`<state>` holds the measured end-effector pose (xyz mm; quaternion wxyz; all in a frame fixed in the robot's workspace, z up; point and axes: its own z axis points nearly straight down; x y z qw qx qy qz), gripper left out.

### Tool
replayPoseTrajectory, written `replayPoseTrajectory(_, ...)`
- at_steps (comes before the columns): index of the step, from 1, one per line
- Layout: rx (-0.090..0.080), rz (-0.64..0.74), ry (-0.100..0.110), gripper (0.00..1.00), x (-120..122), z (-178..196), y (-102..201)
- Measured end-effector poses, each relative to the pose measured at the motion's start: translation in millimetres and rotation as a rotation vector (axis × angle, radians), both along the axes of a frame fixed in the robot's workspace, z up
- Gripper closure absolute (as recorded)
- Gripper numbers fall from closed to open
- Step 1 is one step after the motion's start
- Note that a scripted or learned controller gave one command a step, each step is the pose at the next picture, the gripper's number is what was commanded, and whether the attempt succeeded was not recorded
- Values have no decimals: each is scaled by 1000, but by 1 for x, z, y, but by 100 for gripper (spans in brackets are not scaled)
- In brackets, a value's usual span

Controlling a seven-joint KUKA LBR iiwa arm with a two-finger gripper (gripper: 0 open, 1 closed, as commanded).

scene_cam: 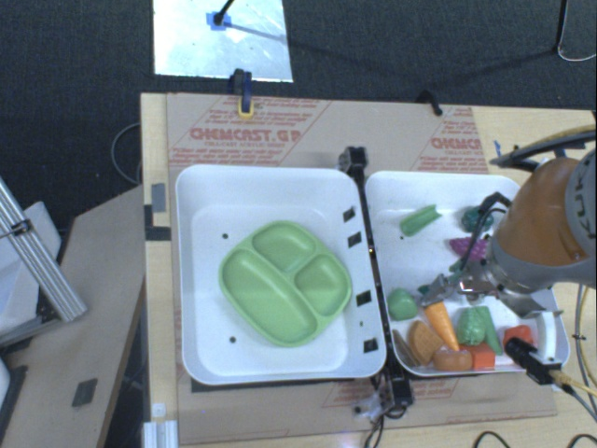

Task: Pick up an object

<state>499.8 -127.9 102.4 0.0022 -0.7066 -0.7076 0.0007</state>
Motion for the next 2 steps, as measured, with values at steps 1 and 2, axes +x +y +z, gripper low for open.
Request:
replayPoseTrajectory(1, -1, 0, -3, 0, 1, -19, 1)
replayPoseTrajectory(2, -2, 0, -7, 100, 1, -7, 0)
